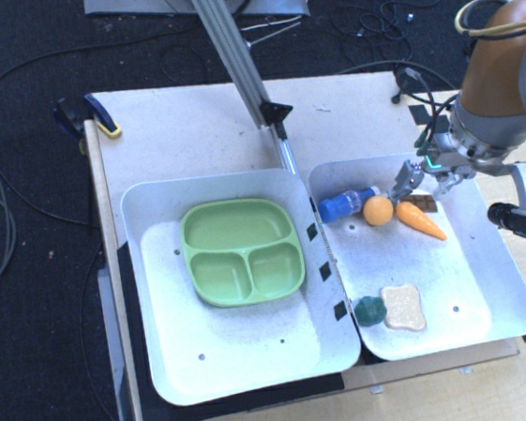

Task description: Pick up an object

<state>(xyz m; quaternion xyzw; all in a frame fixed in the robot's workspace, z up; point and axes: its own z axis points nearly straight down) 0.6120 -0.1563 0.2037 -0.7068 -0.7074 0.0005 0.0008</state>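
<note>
The right bin [485,293] holds a blue bottle [343,204], an orange ball [378,211], a carrot [422,222], a slice of toast [404,308] and a small green-blue object [370,310]. My gripper [414,181] hovers at the bin's far side, just above the carrot's thick end and right of the ball. Its fingers look spread with nothing between them. A small brown object [423,203] lies beside the carrot, under the gripper.
The left bin [167,357] holds a green divided plate [244,251]. A slanted metal pole [236,52] reaches down to the far edge between the bins. Cables lie on the floor behind the bench.
</note>
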